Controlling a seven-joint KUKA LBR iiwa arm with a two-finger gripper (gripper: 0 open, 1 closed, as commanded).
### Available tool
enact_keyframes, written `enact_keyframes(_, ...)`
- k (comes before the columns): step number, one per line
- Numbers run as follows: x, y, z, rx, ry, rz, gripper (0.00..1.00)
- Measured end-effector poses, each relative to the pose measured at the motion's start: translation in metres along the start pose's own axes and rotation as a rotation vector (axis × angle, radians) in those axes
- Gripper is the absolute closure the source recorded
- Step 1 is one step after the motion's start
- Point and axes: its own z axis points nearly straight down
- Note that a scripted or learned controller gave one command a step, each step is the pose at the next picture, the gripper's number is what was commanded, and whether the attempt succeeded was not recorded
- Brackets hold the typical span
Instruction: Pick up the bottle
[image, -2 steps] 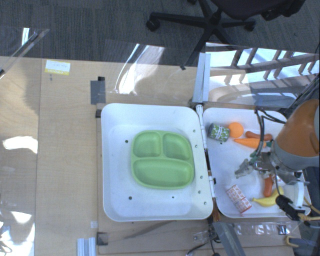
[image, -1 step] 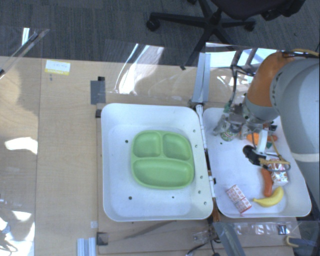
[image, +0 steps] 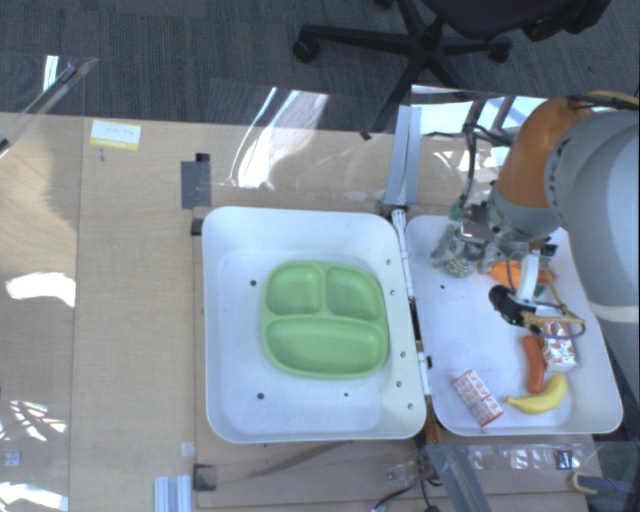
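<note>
A pale wooden bench (image: 120, 330) is seen from above, carrying two shallow white bins side by side, and the bottle (image: 458, 256), a small clear, greyish thing too blurred to read further, is found near the far left corner of the right bin (image: 600, 405). The tool (image: 468, 238) is lowered directly over it, seemingly to grasp it, though whether it is apart or together cannot be told. A banana (image: 541, 398), a small carton (image: 477, 396) and other clutter are left nearer, and a green divided plate (image: 325, 320) sits in the left bin (image: 230, 400).

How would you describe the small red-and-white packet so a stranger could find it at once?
Start at the right-hand white bin, the one holding the loose items. Go to its near edge, where the small packet lies flat, just left of the banana. It is the boxy, red-and-white patterned one; its neighbour is curved and yellow.
</note>
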Motion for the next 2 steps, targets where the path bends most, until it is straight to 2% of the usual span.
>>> enact_keyframes(1, 0.076, 0.003, -0.088, 0.008, 0.001, 0.410, 1.00)
enact_keyframes(2, 0.140, -0.083, -0.088, 0.013, 0.004, 0.016, 1.00)
